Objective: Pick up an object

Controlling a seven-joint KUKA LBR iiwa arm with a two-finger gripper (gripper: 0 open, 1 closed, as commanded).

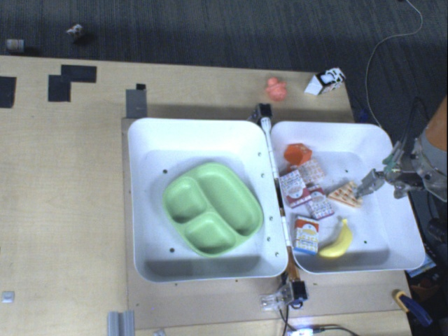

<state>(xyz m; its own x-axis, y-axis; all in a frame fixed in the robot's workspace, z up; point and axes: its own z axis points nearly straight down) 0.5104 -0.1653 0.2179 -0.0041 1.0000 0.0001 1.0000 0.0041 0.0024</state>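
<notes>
Claw [369, 183]: at the right of the frame, over the right bin [392, 257], reaching in from the right edge. Its tip sits just beside the right end of a wafer-like cracker [344, 196]; whether it touches cannot be told. Opening width cannot be told at this size, and nothing is seen held in it.

Right bin contents, left half: orange-red item [298, 152] at top; clear packet [313, 169] beside it; small printed cartons [302, 190] clustered in the middle; another carton [306, 234] lower down; banana [337, 241] at lower centre, just beside that carton.

Left bin [147, 208]: green divided plate [211, 208], three compartments, lying centrally.

Bench [63, 208]: pink lump [276, 88] and black-and-white box [325, 81] above the bins.
</notes>
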